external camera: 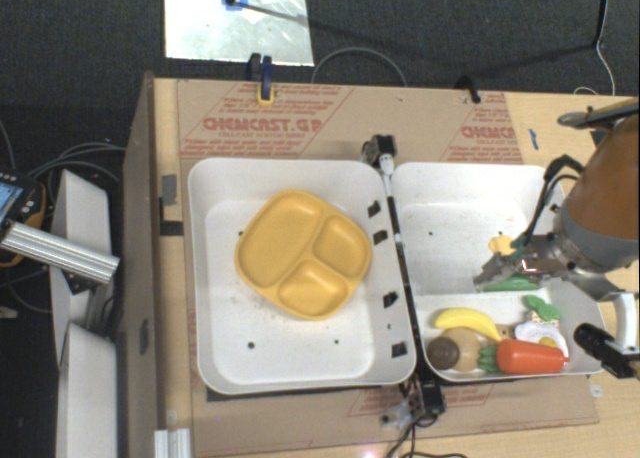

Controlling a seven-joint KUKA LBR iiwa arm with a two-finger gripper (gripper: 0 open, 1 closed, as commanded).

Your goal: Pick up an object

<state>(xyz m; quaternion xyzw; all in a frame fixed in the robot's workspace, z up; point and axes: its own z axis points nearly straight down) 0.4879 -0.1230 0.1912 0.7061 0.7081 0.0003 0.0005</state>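
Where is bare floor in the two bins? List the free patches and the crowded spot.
Free: the right bin's far half, between the divider and the gripper; the left bin's strips around the yellow divided plate. Crowded: the right bin's near edge, with banana, carrot and other toy food.

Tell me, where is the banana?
The banana lies in the right bin, near its front edge, just above the brown kiwi and the carrot.

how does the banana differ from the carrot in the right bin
The banana is yellow and curved; the carrot is orange-red, straighter and thicker. The banana lies farther from the bin's near wall, while the carrot sits right against it. Both are toy foods clustered in the right bin's near corner.
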